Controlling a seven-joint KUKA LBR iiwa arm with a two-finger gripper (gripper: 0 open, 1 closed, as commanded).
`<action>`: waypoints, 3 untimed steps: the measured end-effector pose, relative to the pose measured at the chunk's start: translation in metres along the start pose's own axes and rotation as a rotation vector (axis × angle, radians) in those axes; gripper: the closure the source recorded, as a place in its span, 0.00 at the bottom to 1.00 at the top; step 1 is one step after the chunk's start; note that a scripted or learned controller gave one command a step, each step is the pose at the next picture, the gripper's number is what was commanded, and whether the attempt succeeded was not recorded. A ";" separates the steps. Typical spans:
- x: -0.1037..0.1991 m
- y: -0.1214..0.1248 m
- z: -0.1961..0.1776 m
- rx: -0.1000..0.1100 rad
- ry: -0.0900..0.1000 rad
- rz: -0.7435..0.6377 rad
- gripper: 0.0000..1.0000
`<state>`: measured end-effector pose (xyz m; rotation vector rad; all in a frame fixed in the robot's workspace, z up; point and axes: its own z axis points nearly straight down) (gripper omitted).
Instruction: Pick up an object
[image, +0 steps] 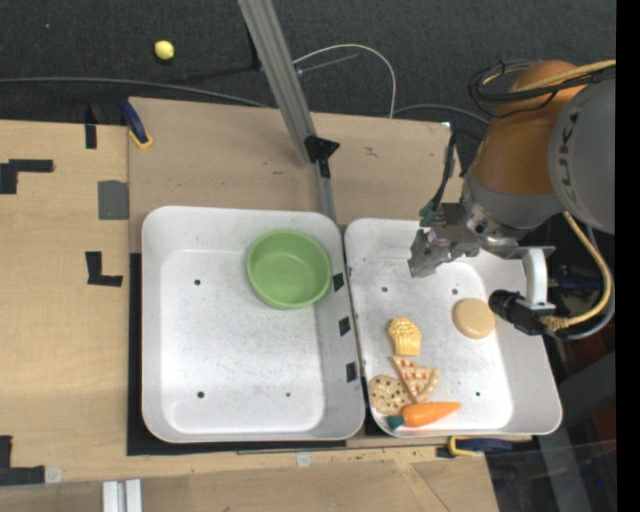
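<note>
My end effector (430, 252) hangs over upper part of right shallow white bin (520, 400), above bare floor; cannot tell how it is set, nothing seen in it. Round tan bun-shaped piece (473, 318) lies near, lower right of it. Yellow ridged piece (404, 335), triangular pizza slice (416, 380), round cookie (383, 392), orange carrot (430, 413) cluster at bin's near edge. Green round bowl (289, 268) sits in left white bin (180, 400) on table (60, 330)
</note>
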<state>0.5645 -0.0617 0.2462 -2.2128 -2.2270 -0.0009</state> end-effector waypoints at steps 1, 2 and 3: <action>0.041 -0.013 0.009 0.002 -0.001 0.001 1.00; 0.091 -0.025 0.004 0.002 0.000 -0.001 1.00; 0.144 -0.046 0.001 0.003 0.000 -0.001 1.00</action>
